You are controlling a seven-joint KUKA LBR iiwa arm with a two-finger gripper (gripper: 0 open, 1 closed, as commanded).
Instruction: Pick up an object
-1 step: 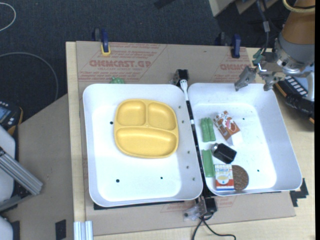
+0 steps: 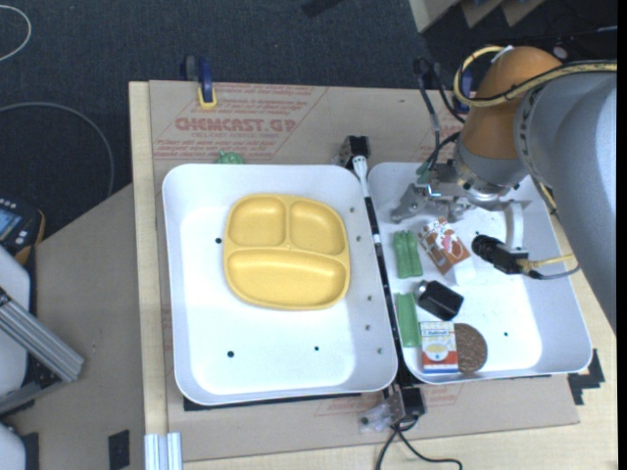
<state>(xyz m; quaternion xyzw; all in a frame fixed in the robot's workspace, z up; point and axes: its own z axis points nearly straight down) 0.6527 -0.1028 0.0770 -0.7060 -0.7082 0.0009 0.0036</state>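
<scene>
Yellow plate (image 2: 287,253): three compartments, lying flat in the left bin (image 2: 196,292), well to the left of the black block (image 2: 440,299) and across the seam between the bins.
Black block: the landmark, lying tilted on the floor of the right bin (image 2: 549,331), near that bin's left side.
Red-and-white packet (image 2: 446,246): crumpled, just above the black block towards the far rim, apart from it.
Upper green packet (image 2: 408,252): a narrow strip lying lengthwise, up and to the left of the black block, beside the red-and-white packet.
Lower green packet (image 2: 406,319): a second narrow strip, just left of the black block and a little below it, along the bin's left wall.
Small box (image 2: 439,347): white and red with a green patch, directly below the black block, near the bin's front rim.
Brown disc (image 2: 471,347): round and flat, below and right of the black block, touching or nearly touching the small box.
Gripper (image 2: 438,204): above the black block at the far end of the right bin, over or just beyond the red-and-white packet. I cannot tell whether it is wide or narrow, and nothing can be seen held in it.
Arm (image 2: 505,96): grey with its orange band, reaching in from up and right of the black block.
Object to pick: every loose candidate lies on the floor of the right bin around the black block, and none is lifted.
</scene>
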